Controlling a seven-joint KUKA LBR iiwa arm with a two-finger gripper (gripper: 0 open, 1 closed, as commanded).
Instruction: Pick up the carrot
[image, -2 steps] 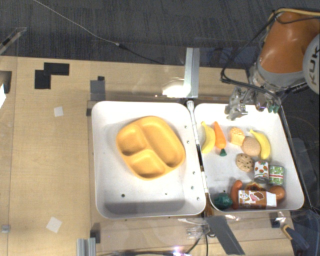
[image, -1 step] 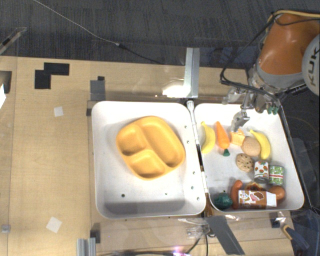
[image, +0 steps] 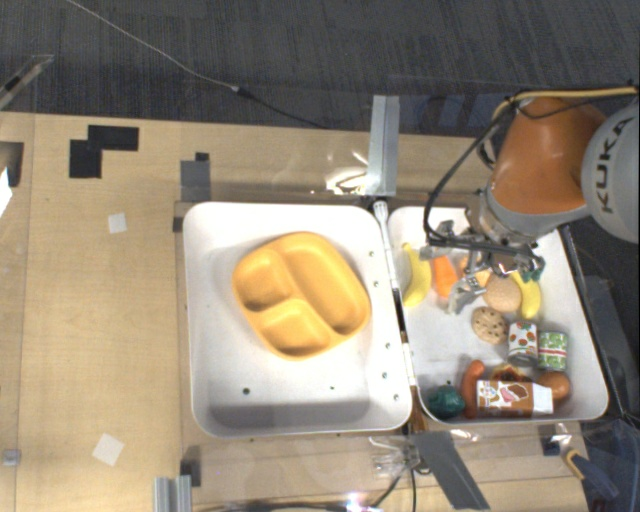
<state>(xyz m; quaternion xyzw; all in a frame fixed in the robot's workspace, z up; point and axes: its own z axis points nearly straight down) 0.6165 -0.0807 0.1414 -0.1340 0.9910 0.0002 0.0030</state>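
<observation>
Camera view: arm (image: 560, 150) reaches down, fingers (image: 466, 292) apart beside the carrot (image: 445, 273), banana (image: 416, 275) and cookie (image: 489, 323) near.

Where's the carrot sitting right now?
The carrot lies in the right bin, near its upper left corner, between the banana at the dividing wall and the gripper just to its right.

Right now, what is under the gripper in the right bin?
The gripper hangs over the carrot, which lies beside a banana on the bin floor. The wrist covers the carrot's right end, so whether the carrot is gripped cannot be seen.
</observation>
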